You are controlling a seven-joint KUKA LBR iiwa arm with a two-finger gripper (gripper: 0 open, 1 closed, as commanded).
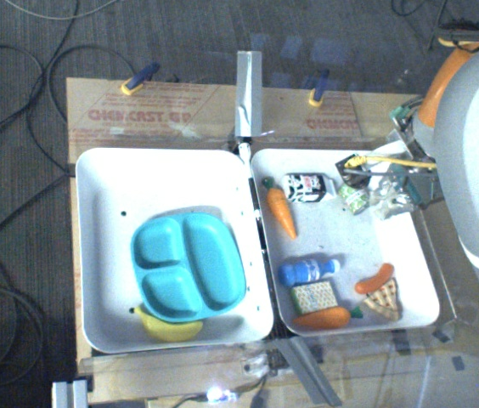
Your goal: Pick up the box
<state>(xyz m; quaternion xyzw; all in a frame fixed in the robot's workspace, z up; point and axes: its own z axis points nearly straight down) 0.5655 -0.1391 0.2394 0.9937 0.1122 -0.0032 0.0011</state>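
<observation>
Several box-like things lie in the right bin [409, 253]. A small green and white carton [354, 199] rests near the bin's far right corner. A black and white cow-patterned carton [305, 187] lies to its left. A green box with a yellow dotted face [314, 297] sits at the bin's near edge. My gripper [381, 194] hangs over the far right corner, right beside the green and white carton. I cannot see whether it touches or holds that carton.
The right bin also holds a carrot [283, 212], a blue bottle [306, 271], a second carrot [323, 317], a red sausage [374, 279] and a waffle wedge [383, 300]. The left bin [104, 228] bears a blue divided plate [188, 264] over a banana [171, 328].
</observation>
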